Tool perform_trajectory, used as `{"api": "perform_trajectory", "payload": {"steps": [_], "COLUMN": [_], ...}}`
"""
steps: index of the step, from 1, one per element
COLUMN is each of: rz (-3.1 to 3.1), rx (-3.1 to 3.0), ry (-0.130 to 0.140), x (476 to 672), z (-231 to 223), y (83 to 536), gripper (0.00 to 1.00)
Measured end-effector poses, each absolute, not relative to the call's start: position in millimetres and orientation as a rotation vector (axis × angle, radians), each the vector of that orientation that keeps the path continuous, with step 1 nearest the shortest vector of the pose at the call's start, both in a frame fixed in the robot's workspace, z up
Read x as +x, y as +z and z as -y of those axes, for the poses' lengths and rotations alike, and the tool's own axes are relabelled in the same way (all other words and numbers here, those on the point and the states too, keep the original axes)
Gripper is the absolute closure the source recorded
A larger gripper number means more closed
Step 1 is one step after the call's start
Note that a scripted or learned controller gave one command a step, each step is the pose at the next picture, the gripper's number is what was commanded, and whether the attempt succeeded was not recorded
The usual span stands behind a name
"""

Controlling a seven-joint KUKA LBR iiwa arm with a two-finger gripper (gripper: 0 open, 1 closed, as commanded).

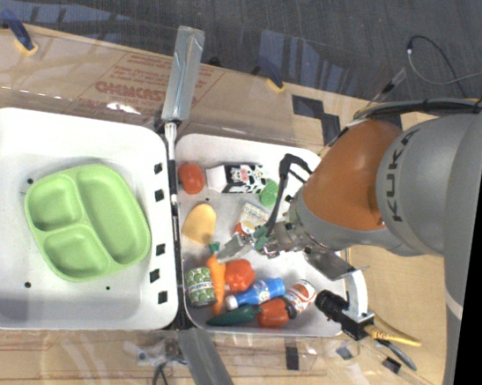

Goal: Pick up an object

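On the left, the left bin [0, 198] holds a light green divided plate [87, 221] with three compartments, lying tilted near the bin's middle; nothing lies in its compartments. A grey divider strip [182, 81] runs down between the two bins.

The right bin [220, 150] is crowded. Along its left part lie a small red-orange ball [191, 178] near the top, a yellow egg-shaped piece [200, 223] below it, and a green patterned can [199, 286] by the lower left corner. An orange carrot-like piece [214, 280] lies just beside the can, touching a red-orange round toy [239, 275]. Below these a dark green pepper-like piece [232, 316] rests along the bin's lower wall, with a blue bottle [261, 291] and a red piece [274, 313] just beside it, and a red-and-white can [301, 295] further right. Near the top of the bin a black-and-white carton [243, 179] lies on its side, with a small green thing [268, 191] at its right end and an orange-and-white packet [250, 219] below.

The claw [247, 243] reaches down into the middle of the right bin, under the arm's orange band [349, 180]. Its tip sits between the packet above and the red-orange round toy below, with the yellow piece to its left. Its metal parts blur into the clutter, so whether it is released or clenched cannot be told, and nothing shows clearly between its fingers. All the things lie on the bin floor.

On the desk [410, 255], right of the bin, lies a yellow-handled tool [394, 339].
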State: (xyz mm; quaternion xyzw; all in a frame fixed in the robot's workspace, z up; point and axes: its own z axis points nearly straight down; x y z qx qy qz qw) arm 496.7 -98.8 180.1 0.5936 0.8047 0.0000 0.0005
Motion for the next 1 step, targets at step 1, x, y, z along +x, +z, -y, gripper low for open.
{"api": "perform_trajectory", "payload": {"steps": [1], "rz": [-2.625], "rx": [1.681], "ry": [0.002], "x": [485.5], "z": [112.9], "y": [115.3], "gripper": [0.0]}}
